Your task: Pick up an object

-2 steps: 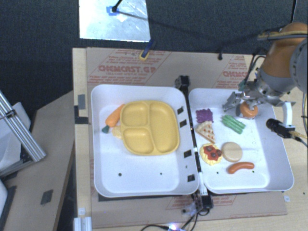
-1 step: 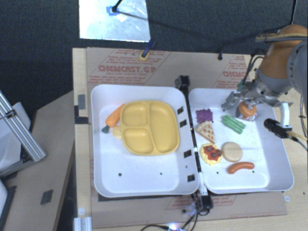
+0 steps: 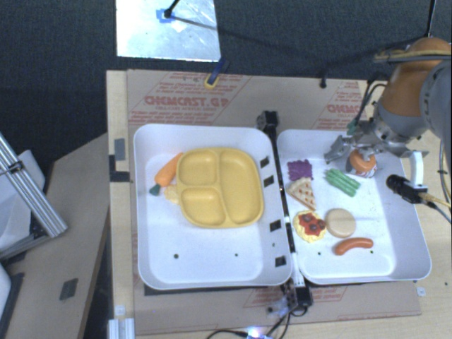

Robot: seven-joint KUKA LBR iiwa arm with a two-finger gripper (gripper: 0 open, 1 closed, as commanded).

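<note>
While end effector (image 3: 359, 152) grip on orange toy (image 3: 363, 162) unclear, yellow tray (image 3: 215, 187) (carrot (image 3: 168, 169) beside) in left bin (image 3: 205, 270).

Right bin (image 3: 406, 263) crowded left and centre; yellow tray (image 3: 215, 187) fills left bin (image 3: 152, 260) middle

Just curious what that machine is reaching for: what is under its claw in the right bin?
An orange, rounded toy food piece sits under the grey two-finger gripper in the shallow white right bin. The gripper covers its top, so its full shape stays hidden.
</note>
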